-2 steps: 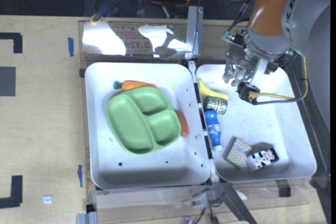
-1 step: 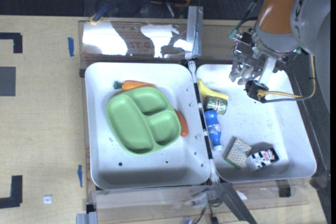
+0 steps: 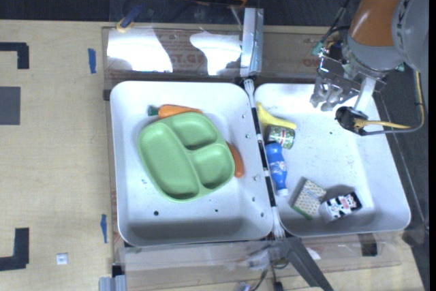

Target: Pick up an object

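My gripper (image 3: 327, 100) hangs over the far part of the right bin (image 3: 371, 167), with nothing between its fingers. Below and to its left, along the bin's left wall, lie a yellow banana-like piece (image 3: 274, 120), a green can (image 3: 281, 138) and a blue bottle (image 3: 276, 167). Near the bin's front sit a speckled tan block (image 3: 308, 197) and a small black-and-white object (image 3: 339, 206). The left bin (image 3: 129, 215) holds a green divided plate (image 3: 185, 155) with an orange carrot (image 3: 178, 110) behind it.
A second orange piece (image 3: 237, 161) peeks from under the plate's right edge. A clear panel (image 3: 177, 37) and a metal post (image 3: 251, 41) stand behind the bins. A yellow cable (image 3: 381, 125) trails from the wrist over the right bin.
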You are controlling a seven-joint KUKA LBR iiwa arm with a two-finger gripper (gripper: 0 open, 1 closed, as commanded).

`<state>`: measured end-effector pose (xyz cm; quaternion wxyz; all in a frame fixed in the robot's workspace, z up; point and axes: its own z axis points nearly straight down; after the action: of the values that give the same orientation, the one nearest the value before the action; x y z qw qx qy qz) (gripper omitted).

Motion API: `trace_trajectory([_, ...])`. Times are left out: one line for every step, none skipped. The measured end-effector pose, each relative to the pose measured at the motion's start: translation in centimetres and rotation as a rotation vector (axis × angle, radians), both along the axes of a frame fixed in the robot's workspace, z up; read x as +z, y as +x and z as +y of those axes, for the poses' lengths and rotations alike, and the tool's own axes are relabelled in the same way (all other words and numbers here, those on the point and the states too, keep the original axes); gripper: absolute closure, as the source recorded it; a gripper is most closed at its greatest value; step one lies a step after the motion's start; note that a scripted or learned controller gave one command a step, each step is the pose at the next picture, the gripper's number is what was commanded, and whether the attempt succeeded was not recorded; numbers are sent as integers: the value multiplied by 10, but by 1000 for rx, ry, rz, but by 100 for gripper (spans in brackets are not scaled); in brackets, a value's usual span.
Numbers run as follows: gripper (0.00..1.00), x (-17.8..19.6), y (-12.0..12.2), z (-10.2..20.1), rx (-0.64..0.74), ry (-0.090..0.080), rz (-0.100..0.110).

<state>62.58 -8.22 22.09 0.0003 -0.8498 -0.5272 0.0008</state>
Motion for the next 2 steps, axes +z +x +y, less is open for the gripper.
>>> trace_trajectory([100,10,-35,46,-161,2,2])
trace_trajectory([100,9,-45,47,-79,1,2])
